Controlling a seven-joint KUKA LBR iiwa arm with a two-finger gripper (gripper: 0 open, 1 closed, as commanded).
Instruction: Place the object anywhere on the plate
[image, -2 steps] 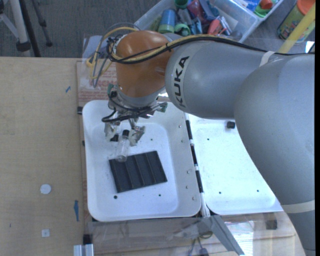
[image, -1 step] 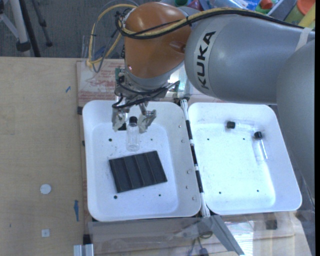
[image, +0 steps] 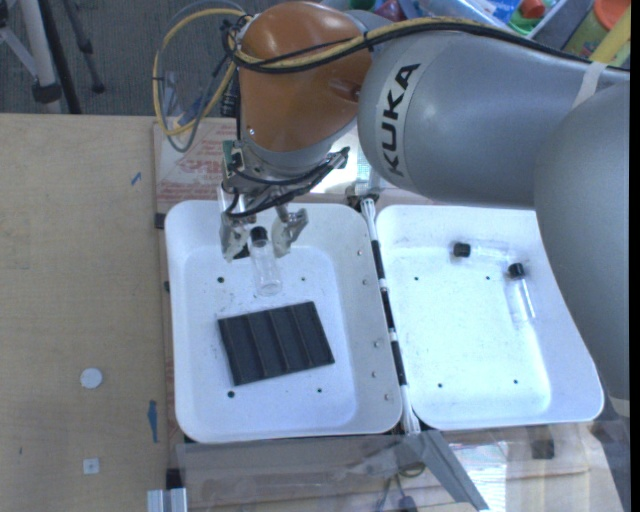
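- You see the left bin (image: 190, 300) under the gripper (image: 262, 236); the gripper hangs over the far part of this bin.
- The 2 fingers (image: 235, 240) are spread a little, and between them stands a clear tube with a black cap (image: 263, 262), upright. The fingers are at each side of the cap, so they pinch the tube near its top.
- The bottom of the tube is close to the bin floor; if it touches, you cannot tell.
- The dark ribbed plate (image: 276, 343) lies flat just in front of the gripper, nearer to the camera, apart from the tube.
- To the right of the gripper is the right bin (image: 480, 380). There 2 more clear tubes (image: 480, 250) (image: 519, 290) with black caps lie flat, well apart from the gripper.
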